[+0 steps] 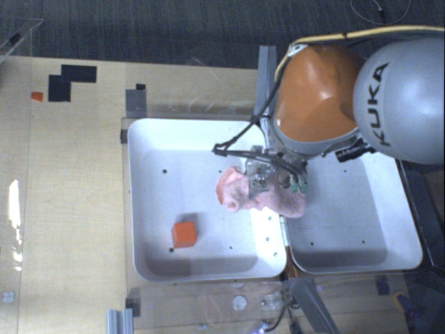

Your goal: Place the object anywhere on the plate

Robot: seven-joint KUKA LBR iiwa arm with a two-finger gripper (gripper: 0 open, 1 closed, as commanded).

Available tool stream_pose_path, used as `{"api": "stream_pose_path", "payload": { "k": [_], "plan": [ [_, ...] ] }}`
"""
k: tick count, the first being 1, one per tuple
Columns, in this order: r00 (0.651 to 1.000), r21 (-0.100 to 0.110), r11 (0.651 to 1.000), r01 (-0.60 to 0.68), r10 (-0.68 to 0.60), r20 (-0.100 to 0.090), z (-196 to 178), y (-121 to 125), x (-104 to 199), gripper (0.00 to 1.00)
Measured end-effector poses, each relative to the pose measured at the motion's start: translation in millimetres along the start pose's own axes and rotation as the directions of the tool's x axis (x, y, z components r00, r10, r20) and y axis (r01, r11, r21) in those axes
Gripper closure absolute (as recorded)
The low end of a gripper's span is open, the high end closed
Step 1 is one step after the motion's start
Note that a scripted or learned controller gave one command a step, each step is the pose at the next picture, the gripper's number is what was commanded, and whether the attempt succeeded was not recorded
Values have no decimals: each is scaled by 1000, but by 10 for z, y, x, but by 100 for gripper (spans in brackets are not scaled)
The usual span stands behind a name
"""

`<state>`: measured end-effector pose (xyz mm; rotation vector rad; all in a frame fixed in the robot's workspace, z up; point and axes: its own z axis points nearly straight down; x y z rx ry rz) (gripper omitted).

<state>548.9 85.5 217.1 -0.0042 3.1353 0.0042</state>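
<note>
You are looking down at a slant on a pale wooden bench (62,207) that carries two shallow white bins set side by side: the left bin (160,186) and the right bin (361,235), their inner rims touching. One arm (361,96) reaches in from the right; its grey casing bears the word "KUKA" in dark capital letters, running vertically, and this is the sole legible writing you have. A broad orange band (316,96) sits just below the lettered segment. The gripper (272,176) hangs over the seam between the two bins, and a crumpled pink cloth (254,193) lies directly beneath it, draped across both inner rims, more of it in the left bin. The metal parts of the gripper overlap the cloth, but you cannot tell whether its fingers are spread or closed, nor whether they grip the fabric. One small orange block (184,234) rests on the floor of the left bin, near its front left corner and well apart from the cloth. On the bench to the far left you have one black stepped marking (69,81) and one tiny orange square (37,97) beside it.
</note>
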Motion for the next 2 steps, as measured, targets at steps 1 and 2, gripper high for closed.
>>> {"api": "stream_pose_path", "payload": {
  "k": [1,2],
  "plan": [
    [1000,0,1000,1,-1,1,-71,367,339,100],
    [1000,0,1000,1,-1,1,-73,366,338,0]
  ]
}}
